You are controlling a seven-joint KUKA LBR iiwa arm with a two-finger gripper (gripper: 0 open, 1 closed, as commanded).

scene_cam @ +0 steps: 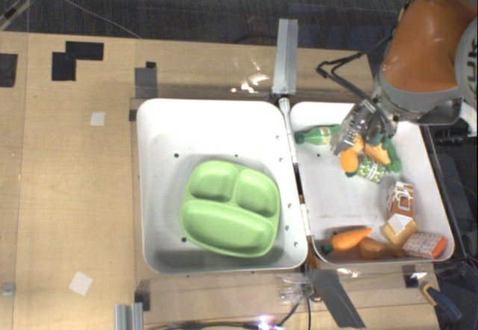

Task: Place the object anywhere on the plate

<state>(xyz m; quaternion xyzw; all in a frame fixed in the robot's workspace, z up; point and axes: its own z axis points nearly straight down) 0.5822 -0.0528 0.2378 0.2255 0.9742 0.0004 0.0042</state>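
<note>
The gripper (357,134) hovered over small toy foods (367,158) at the frame's upper right; whether its jaws were parted I cannot tell. They looked light, slick; pinch the middle. The plate (230,207) sat lower centre.

Green three-compartment plate (230,207) in the left white bin (160,172), right bin (321,205) holding a green bottle (320,136), a carrot (349,239), small boxes (403,209), arm's gripper (364,132) low over an orange toy (349,160) near the bin's far side

No lettering is showing clearly enough to read; the small carton (402,200) and the packet (424,244) are bearing print too blurred to make out.
</note>
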